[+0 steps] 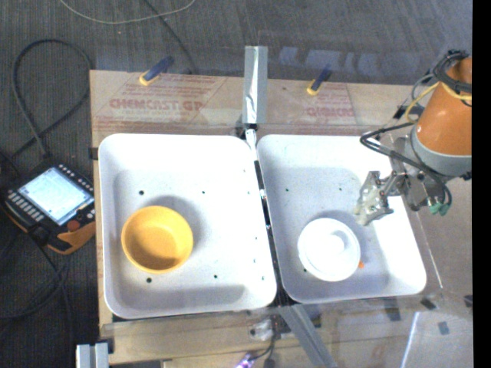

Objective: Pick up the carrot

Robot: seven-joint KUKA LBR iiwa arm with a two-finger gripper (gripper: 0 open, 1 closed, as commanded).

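White plate (328,249) sits low in the right bin (399,278) w/ carrot (360,264) peeking at its right edge. Your claw (371,203) hovers just above, empty; open or closed, can't tell. Pickup not yet done.

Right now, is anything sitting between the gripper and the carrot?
Yes, partly. The carrot shows as a small orange sliver in the right bin, tucked against the right edge of the white bowl. The gripper hangs above and just right of the bowl. The bowl's rim crowds the carrot's left side; the right side looks open.
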